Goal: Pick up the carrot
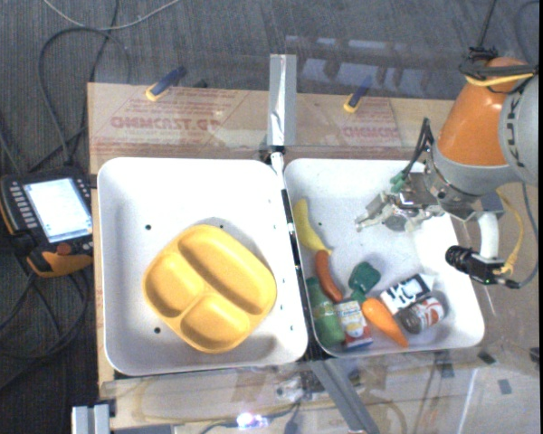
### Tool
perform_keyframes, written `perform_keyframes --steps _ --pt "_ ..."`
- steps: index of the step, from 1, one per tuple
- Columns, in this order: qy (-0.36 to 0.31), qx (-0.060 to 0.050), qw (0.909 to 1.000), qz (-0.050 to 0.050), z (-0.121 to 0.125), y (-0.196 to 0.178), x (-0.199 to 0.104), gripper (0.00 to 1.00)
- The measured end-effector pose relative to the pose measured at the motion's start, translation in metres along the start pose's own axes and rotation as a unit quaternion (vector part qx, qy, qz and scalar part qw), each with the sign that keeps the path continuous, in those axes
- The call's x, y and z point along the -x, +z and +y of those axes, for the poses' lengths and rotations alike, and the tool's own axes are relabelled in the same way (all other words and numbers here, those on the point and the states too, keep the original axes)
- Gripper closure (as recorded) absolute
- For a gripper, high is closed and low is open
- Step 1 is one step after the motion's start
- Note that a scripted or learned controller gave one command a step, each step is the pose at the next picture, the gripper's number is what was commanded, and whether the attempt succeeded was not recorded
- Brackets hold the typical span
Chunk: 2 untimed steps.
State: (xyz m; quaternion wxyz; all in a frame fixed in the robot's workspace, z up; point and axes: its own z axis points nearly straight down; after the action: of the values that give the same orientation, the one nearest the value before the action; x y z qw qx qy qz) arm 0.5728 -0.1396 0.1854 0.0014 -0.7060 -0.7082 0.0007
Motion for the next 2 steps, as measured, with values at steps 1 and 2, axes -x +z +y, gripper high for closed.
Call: perform_keyframes --steps 1,2 --pt "-0.159 0.000 0.9873 0.000 -0.050 0.073 0.004 0.00" --pt "-0.159 0.012 0.9872 -0.006 -0.082 0.094 -0.006 0.00"
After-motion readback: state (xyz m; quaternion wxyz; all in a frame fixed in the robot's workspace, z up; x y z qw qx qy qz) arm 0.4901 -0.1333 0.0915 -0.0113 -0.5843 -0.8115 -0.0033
